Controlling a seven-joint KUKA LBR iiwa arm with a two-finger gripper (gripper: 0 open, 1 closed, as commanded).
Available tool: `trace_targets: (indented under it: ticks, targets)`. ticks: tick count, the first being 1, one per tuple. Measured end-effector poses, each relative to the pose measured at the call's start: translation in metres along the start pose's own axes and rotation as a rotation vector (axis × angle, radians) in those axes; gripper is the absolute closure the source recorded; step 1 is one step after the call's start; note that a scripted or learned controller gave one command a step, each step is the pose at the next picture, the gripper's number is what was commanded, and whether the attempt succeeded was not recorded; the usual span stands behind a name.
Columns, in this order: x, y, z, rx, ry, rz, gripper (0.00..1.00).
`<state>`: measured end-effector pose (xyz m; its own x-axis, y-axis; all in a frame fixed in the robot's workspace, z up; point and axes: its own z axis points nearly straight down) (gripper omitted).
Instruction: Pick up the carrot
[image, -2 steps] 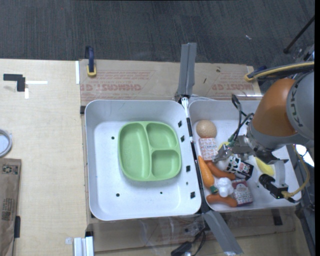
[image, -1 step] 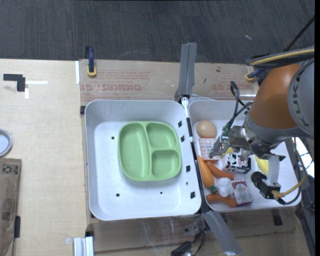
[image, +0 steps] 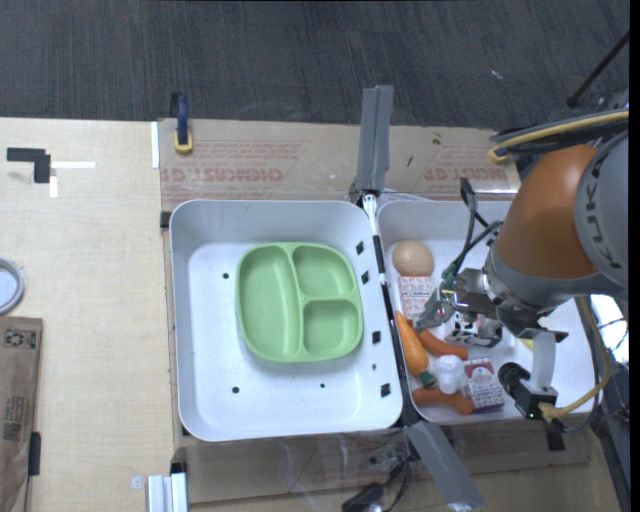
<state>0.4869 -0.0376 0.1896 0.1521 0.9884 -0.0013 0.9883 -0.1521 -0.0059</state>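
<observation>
Bins are sitting side by side on the bench, and the camera view is looking down on both at a slant. The left bin (image: 190, 330) is holding a green divided plate (image: 300, 300) with three compartments, lying a little askew near the bin's middle. The right bin (image: 395, 215) is crowded with small things, and the grey arm (image: 560, 215), with its orange band, is reaching in over it from the right.

The carrot (image: 411, 345) is lying in the right bin close to the wall shared with the left bin, running at a slant from upper left to lower right. A second orange piece (image: 440, 345) is lying just beside it, and a third (image: 440, 398) is resting near the bin's front edge. A round tan ball-like thing (image: 412, 258) is sitting toward the back of the bin, with a small red-and-white packet (image: 413, 293) just in front of it. A white bottle-like thing (image: 448, 375) and a red-labelled box (image: 485, 385) are lying among the orange pieces.

The gripper (image: 437, 310) is hanging just above the carrot's upper end, beside the packet. Whether its pincer is released or clenched cannot be told, since the metal parts are blurring into the clutter, and nothing is plainly showing between them.
</observation>
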Motion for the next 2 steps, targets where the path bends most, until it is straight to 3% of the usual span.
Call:
trace_targets:
  ticks: [1, 2]
  targets:
    - [-0.066, 0.001, 0.100, -0.002, 0.001, 0.219, 0.00]
    - [-0.064, 0.063, 0.100, 0.000, 0.000, 0.643, 0.00]
